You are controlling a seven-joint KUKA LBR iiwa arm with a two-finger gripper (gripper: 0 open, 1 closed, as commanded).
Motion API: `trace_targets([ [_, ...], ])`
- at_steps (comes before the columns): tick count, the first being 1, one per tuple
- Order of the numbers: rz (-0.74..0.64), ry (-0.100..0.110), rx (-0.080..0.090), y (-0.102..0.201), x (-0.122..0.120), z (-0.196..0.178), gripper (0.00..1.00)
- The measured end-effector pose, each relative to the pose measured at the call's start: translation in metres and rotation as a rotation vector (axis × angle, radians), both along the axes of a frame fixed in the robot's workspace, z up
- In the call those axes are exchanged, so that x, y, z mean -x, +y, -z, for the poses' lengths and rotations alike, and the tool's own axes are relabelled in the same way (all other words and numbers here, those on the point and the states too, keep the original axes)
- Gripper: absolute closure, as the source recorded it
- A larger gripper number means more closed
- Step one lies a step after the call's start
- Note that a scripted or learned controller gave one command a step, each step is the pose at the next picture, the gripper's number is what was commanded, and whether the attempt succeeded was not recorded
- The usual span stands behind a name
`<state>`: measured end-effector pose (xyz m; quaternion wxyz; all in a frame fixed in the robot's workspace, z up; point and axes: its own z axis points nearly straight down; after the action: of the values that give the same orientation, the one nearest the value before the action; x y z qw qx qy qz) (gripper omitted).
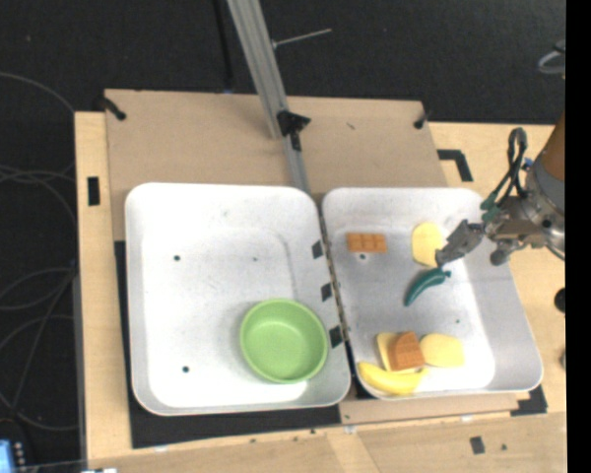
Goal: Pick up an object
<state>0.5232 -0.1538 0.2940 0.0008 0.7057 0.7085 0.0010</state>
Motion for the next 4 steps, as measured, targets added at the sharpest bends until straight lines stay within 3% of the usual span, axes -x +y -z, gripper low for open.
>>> trace_targets([
  [1,0.002,0.000,0.000,0.000,0.000,0.000,0.00],
  [4,0.005,0.002,0.002,-0.024,-0.005,0.157,0.00],
])
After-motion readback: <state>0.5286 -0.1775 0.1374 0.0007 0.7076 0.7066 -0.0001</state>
